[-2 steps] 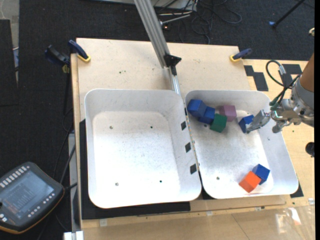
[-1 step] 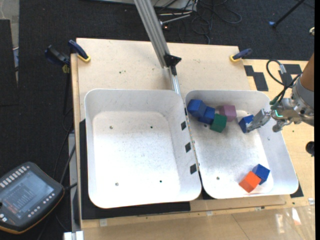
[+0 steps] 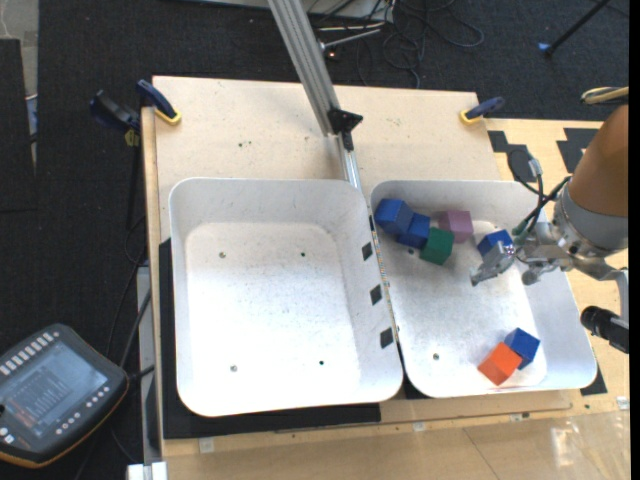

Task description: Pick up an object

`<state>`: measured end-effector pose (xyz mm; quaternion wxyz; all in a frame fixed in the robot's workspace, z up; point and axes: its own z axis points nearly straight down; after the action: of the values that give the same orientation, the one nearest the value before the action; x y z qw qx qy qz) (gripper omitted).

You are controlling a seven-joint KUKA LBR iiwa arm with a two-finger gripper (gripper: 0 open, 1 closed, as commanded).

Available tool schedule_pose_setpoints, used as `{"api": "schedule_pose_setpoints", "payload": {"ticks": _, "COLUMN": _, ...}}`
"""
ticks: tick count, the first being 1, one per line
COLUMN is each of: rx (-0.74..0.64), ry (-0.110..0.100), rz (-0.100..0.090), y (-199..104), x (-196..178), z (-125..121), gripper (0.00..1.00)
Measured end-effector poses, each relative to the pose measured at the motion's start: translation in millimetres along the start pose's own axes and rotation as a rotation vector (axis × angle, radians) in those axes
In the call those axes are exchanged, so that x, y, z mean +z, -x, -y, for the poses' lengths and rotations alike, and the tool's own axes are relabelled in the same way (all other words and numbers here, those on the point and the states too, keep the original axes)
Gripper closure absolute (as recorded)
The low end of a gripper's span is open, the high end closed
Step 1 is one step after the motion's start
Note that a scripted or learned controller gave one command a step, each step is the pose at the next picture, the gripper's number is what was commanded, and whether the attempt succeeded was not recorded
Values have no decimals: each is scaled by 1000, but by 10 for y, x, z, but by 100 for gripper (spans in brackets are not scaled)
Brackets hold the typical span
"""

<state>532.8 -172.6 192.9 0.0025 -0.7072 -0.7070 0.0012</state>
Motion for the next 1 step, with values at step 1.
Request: {"api": "schedule_pose_setpoints", "payload": {"ticks": 1, "rx": 0, "ry": -1, "rz": 0, "y": -70, "x": 612, "z": -38, "gripper": 0}}
